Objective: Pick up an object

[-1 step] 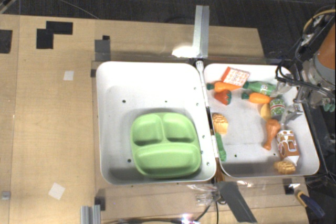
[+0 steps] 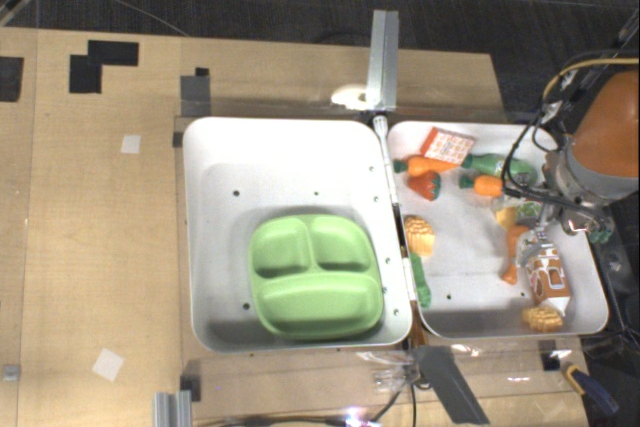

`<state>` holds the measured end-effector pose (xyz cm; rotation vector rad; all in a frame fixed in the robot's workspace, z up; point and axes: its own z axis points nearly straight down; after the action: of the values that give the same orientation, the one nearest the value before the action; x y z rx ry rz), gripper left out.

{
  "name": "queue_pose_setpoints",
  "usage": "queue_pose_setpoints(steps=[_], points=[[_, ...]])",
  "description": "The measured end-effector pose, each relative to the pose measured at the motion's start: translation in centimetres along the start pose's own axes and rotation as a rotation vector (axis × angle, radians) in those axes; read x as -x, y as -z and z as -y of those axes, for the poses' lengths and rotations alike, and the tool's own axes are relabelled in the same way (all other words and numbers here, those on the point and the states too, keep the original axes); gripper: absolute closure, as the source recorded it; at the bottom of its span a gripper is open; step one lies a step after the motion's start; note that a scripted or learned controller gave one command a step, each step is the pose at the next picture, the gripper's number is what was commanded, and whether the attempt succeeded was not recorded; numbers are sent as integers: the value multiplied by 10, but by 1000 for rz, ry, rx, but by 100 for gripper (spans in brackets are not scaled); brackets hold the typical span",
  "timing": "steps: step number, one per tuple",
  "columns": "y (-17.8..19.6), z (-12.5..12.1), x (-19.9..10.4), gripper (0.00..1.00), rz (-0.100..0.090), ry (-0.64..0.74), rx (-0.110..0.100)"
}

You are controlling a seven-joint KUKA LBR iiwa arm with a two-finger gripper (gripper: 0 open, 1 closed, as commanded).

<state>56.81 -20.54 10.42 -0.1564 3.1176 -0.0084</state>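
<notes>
Carton (image 2: 548, 279), brown and white with printed faces, lying flat near the front right corner of the right bin (image 2: 470, 315); judged the likeliest pick, being directly below the gripper (image 2: 540, 238). Boxy and small, slightly askew to the bin wall, with flat sides that look easy to pinch. Touching or just beside its left edge, an orange carrot (image 2: 513, 255) standing at a slant, close enough to be caught along with it. Just in front, a yellow pastry (image 2: 542, 318) against the bin's front wall.

Gripper poised over the carton on the grey, orange-banded arm (image 2: 605, 140) reaching in from the right, cables looped above the wrist. Claw's state impossible to tell from this height; nothing seen held.

Farther off, strewn loose as if tipped in for random picking: a red-and-white packet (image 2: 448, 147), a green bottle (image 2: 497, 165), a red strawberry (image 2: 425, 185) and a yellow bun (image 2: 420, 237). In the left bin (image 2: 230, 165), a green divided tray (image 2: 315, 275), well apart from the work.
</notes>
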Motion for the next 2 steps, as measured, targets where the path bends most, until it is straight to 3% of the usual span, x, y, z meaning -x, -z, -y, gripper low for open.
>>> queue_pose_setpoints(steps=[2], points=[[-6, -6, -62, 0, 14, -95, -6]])
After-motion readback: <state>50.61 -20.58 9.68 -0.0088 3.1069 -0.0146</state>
